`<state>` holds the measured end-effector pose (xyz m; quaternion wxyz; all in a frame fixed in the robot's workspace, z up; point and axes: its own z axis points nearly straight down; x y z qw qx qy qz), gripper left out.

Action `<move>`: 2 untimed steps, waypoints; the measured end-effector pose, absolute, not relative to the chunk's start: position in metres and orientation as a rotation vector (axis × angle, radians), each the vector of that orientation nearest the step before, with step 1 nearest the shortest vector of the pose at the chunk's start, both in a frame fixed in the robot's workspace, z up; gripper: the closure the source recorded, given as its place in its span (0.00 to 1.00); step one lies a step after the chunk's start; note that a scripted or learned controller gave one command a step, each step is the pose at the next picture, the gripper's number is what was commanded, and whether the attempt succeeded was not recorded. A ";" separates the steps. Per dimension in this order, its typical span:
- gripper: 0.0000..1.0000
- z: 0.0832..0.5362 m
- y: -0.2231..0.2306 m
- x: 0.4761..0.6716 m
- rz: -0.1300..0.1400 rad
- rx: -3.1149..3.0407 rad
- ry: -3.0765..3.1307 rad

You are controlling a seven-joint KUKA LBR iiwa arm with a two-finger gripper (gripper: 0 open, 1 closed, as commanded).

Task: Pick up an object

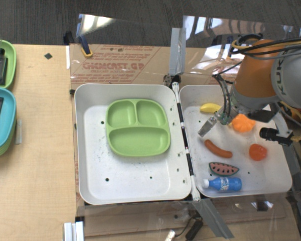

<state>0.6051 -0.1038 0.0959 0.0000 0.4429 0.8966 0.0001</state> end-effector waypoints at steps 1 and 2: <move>0.00 0.096 -0.104 0.605 0.000 1.391 2.817; 0.00 0.096 -0.104 0.605 0.000 1.391 2.817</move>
